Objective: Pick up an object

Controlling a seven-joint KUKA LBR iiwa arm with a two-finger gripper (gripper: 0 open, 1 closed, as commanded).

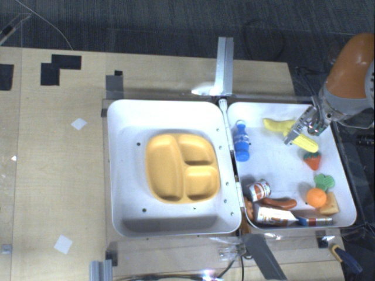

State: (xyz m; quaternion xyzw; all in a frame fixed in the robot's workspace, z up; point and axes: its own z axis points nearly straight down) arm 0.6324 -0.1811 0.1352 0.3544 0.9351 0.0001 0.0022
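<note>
Two bins side by side on the bench

The left bin holds a divided tray; the right bin holds a bottle (near its left wall).

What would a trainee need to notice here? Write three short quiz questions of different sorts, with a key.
1. True or false: the yellow divided tray lies in the left bin.
2. Which item lies against the right bin's left wall? A) blue bottle B) orange C) sausage
3. Fill in: the hand hovers over the yellow ____ at the right bin's far end.

Key: 1 true; 2 A; 3 banana.
</note>
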